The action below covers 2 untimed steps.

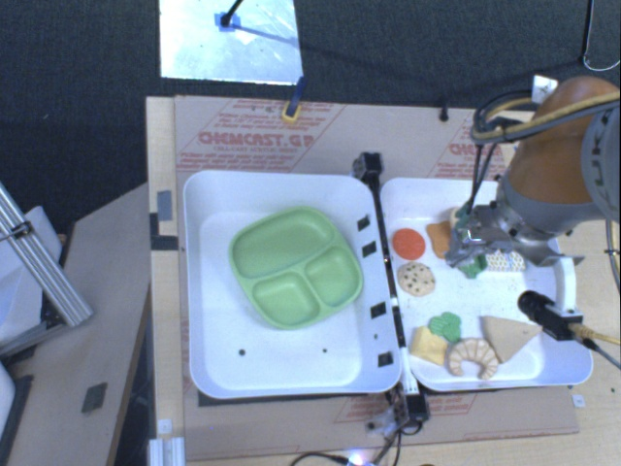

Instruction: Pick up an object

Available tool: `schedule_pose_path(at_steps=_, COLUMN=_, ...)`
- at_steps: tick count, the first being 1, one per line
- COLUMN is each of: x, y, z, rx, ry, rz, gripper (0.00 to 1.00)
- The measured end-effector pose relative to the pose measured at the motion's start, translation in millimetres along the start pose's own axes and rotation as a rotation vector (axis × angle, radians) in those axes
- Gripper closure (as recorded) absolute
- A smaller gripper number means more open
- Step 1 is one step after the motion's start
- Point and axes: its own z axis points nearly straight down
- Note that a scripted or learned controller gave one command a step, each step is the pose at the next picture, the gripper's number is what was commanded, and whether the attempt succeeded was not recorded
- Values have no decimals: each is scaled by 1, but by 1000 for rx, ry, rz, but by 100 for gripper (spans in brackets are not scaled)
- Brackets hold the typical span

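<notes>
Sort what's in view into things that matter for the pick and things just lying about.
For the pick: gripper; right bin with tomato slice, cookie, croissant, cheese, broccoli, sandwich wedge.

Lying about: green tray in left bin; foil sheet.

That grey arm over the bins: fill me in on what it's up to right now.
The arm reaches in from the right, with its gripper low in the right bin, near that bin's far side. It is down among toy foods: a red disc, a cookie, a green piece, a croissant and a tan wedge. Nothing shows between its fingers, so no pick is confirmed. The left bin holds a green divided plate.
</notes>
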Motion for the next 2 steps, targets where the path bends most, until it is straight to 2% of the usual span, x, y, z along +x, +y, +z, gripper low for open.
schedule_pose_path(at_steps=1, x=0, y=4, z=-2, rx=-1, ry=0, rz=0, gripper=100)
schedule_pose_path(at_steps=2, x=-1, y=-2, z=0, rx=1, ry=0, rz=4, gripper=100)
